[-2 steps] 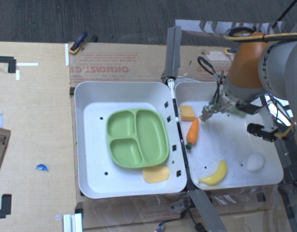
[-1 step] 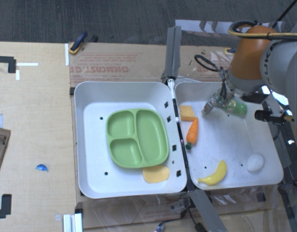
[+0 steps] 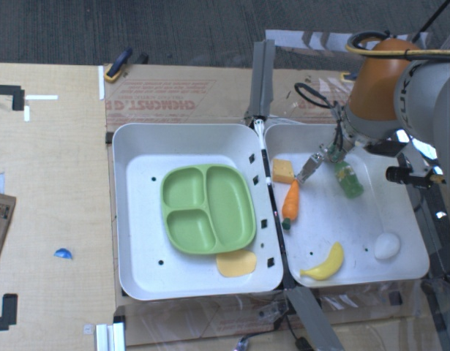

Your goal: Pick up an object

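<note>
Robot hand (image 3: 309, 168) hovers open over the right bin (image 3: 400, 269), just above a carrot (image 3: 290, 201) and cheese block (image 3: 282, 171).

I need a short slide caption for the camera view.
Gripper hovers over the right bin near a carrot, cheese block and banana.

Landmark: orange plastic carrot (image 3: 290, 201) at right bin's left wall. Yellow foam block (image 3: 282, 170) just beyond it, nearly touching. Green translucent bottle (image 3: 350, 180) to its right, open white floor between. Yellow plastic banana (image 3: 324, 262) nearer the front; white egg-shaped object (image 3: 386, 246) far right. Mid-bin floor unobstructed.
</note>
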You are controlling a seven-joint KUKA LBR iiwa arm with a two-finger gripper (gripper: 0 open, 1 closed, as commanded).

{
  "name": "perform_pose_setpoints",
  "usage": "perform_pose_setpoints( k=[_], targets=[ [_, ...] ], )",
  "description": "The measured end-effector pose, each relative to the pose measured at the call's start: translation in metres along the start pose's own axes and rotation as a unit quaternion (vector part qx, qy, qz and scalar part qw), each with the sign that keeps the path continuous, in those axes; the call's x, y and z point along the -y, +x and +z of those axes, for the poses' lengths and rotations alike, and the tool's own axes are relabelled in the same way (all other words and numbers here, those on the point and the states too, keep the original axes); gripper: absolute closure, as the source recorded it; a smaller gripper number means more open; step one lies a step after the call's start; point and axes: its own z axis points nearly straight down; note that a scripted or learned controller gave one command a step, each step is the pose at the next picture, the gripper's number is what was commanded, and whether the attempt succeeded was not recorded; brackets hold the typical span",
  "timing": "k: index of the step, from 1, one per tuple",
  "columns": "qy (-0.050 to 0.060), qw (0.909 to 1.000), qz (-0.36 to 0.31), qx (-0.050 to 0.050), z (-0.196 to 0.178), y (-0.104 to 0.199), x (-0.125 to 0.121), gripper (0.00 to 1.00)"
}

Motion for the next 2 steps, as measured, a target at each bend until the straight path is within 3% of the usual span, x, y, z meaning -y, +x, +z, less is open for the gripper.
perform_pose_setpoints(
  k=[1,2],
  targets=[
    [0.000,1.0000,0.000,0.000,0.000,0.000,0.000,0.00],
    [0.000,0.9986,0.052,-0.001,0.000,-0.007,0.069,0.00]
  ],
)
